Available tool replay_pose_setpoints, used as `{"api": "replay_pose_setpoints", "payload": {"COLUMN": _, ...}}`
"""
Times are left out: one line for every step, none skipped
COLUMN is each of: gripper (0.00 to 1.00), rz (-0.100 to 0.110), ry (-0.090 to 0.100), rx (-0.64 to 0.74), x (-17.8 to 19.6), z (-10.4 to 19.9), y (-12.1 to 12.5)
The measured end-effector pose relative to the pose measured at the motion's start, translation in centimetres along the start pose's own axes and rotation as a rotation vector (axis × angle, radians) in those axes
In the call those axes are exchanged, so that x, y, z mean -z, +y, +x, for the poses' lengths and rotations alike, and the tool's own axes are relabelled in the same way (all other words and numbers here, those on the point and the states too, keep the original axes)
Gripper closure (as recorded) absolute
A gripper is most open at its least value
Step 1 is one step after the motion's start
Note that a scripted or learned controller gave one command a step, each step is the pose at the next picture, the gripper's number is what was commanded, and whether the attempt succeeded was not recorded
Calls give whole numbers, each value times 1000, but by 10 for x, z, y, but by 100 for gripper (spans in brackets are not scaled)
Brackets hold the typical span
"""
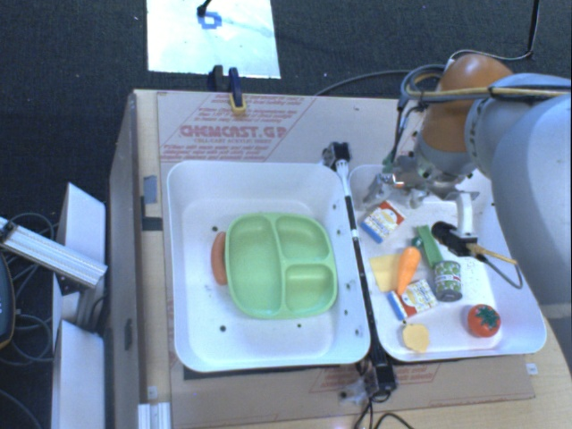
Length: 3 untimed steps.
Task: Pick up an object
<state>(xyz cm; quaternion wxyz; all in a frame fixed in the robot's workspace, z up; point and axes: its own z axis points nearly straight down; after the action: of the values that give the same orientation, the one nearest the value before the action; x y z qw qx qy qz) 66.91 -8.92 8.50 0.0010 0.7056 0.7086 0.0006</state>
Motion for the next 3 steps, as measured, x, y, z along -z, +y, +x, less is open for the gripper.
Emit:
{"api": "replay_pose_setpoints", "payload": {"gripper": 0, "rz": 0, "ry": 0, "rx": 0, "x": 0, "z": 3, "y": 0}}
{"api": "replay_pose_setpoints", "payload": {"gripper": 0, "rz": 0, "ry": -1, "rx": 0, "x": 0, "z": 5, "y": 0}}
{"api": "replay_pose_setpoints", "payload": {"gripper": 100, "rz": -3, "ry": -1, "rx": 2, "x": 11, "z": 4, "y": 1}}
